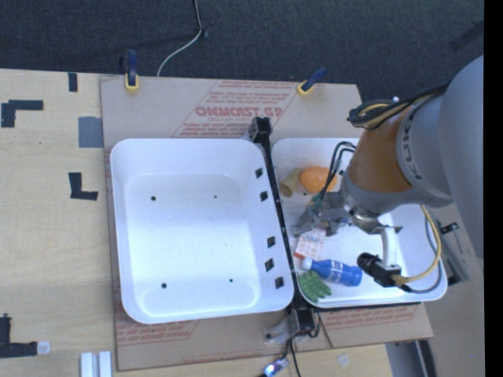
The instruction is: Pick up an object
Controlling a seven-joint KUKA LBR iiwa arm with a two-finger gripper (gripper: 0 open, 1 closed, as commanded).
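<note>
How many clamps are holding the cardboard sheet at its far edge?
2: a blue-and-yellow clamp at the far left corner, another clamp at the far edge, above the right bin.

My arm [393, 159] reaches into the right bin [416, 289], gripper [321, 218] low among an orange ball [313, 178], a red-and-white packet [309, 247], a blue bottle [336, 272] and a green item [316, 287]; left bin [126, 155] alongside.
</note>
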